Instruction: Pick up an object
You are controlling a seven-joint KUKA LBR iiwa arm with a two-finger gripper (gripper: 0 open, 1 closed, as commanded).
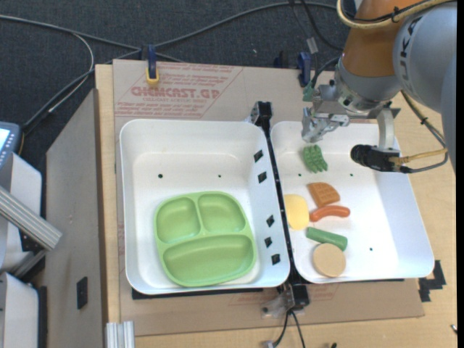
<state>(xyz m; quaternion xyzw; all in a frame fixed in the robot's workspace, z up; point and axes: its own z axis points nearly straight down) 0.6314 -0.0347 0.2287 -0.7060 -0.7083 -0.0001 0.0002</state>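
gripper (317,130): hangs just above the green toy (315,158), likely lined up to grab it
fingers: can't tell if apart or together
sausage (330,212): farther below, untouched

bins (138,194): smooth white plastic, slightly glossy
divided plate (205,238): light green plastic, smooth, with a soft sheen
toy food (315,158): moulded plastic, mostly matt; the green ribbed piece is seen to be textured
sausage (330,212): smooth orange-red plastic, a little shiny
round slice (329,260): tan, matt
board (181,85): brown cardboard, matt, printed in red
arm (391,35): orange shell glossy, grey shell satin
gripper (319,125): bare grey metal, dull
floor (58,20): dark carpet, rough
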